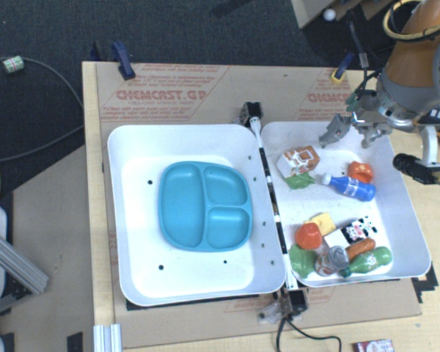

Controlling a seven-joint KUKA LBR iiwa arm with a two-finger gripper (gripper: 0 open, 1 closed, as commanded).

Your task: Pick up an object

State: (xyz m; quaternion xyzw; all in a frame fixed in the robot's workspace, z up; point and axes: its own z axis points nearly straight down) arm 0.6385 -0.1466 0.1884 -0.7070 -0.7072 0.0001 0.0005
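Objects: heap in right bin (414, 229). Little toy house (299, 160) near bin's far left, green piece touching its near side. Blue bottle (350, 188) lying just right of it, orange ball (360, 171) touching bottle's far side. Near corner: tomato-like toy (308, 235), yellow block (323, 223), black-and-white cow-print piece (358, 231), green items, all crowded together. Gripper (356, 132) over bin's far edge, jaws spread wide, nothing between fingers. Left bin (132, 270) carries blue divided plate (204, 206).

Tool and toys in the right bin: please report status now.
Tool open, above right bin's far end, holding nothing. Toys untouched; nearest is little house, then blue bottle. Blue plate in left bin. Nothing in the way.
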